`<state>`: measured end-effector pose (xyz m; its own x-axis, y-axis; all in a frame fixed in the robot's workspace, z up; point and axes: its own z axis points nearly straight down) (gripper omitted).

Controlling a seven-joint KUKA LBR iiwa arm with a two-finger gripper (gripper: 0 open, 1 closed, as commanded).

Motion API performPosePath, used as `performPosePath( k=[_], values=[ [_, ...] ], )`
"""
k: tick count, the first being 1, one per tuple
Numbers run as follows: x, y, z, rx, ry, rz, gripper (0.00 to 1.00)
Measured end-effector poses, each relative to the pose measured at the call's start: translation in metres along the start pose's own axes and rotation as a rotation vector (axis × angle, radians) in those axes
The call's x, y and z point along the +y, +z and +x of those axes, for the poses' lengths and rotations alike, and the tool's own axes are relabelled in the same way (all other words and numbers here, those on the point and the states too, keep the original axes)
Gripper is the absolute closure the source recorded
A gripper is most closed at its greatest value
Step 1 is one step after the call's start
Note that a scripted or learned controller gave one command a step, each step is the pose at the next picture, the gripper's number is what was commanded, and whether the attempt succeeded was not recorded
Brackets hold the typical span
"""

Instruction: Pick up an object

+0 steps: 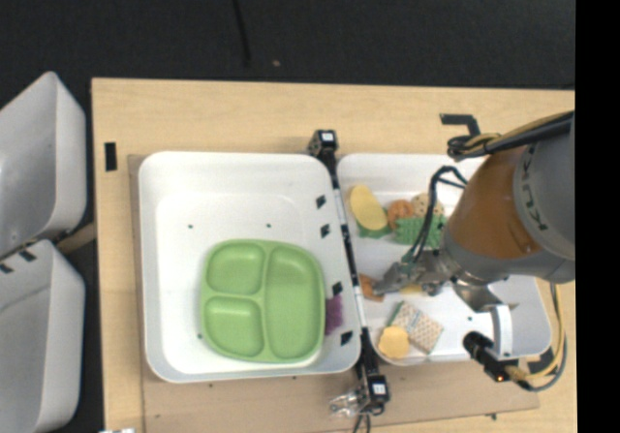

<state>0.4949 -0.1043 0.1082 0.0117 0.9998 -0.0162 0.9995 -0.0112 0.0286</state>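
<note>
The right bin (523, 320) holds several small items. A yellow oval piece (366, 209) lies at its far left, with an orange piece (400, 215) and a green piece (418, 228) beside it. A tan patterned square (418, 326) and a yellow round piece (393, 344) lie near the front left corner. My gripper (386, 283) is low over the bin's left side, pointing left, just above the tan square. A small orange-red item (372, 290) sits right at its tip; I cannot tell whether it is touching or held.
The left bin (184, 199) bears a green divided plate (263, 300), with a small purple item (335, 311) against its right side. The grey and orange arm (499, 218) covers the right bin's middle and right. Black clips (322, 141) sit along the wall between the bins.
</note>
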Motion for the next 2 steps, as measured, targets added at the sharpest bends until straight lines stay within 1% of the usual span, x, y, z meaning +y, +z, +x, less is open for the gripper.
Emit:
performPosePath(
  k=[1,2],
  values=[
    [0.044,0.004,-0.004,0.007,-0.01,0.017,0.0],
    [0.004,-0.004,-0.001,0.011,-0.007,0.019,0.0]
  ],
)
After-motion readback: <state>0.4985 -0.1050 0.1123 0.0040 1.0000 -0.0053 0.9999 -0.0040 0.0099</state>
